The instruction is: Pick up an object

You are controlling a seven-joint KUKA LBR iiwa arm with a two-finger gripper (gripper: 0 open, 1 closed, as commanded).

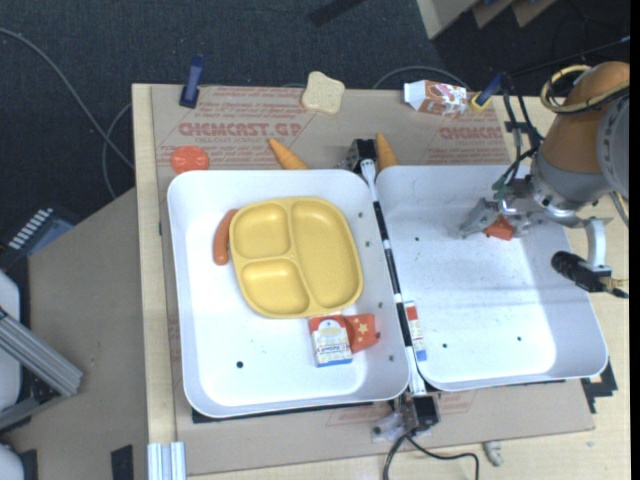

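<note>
Tool (497,222) fingers clamp a small orange object (499,231) over the right bin (500,308).

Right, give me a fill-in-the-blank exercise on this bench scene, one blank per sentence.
1. The yellow tray has ___ compartments.
2. The tray lies in the ___ bin.
3. The small carton lies just ___ the tray in the picture.
4. The gripper is over the ___ bin, at a small orange object.

Missing words: three; left; below; right
</note>
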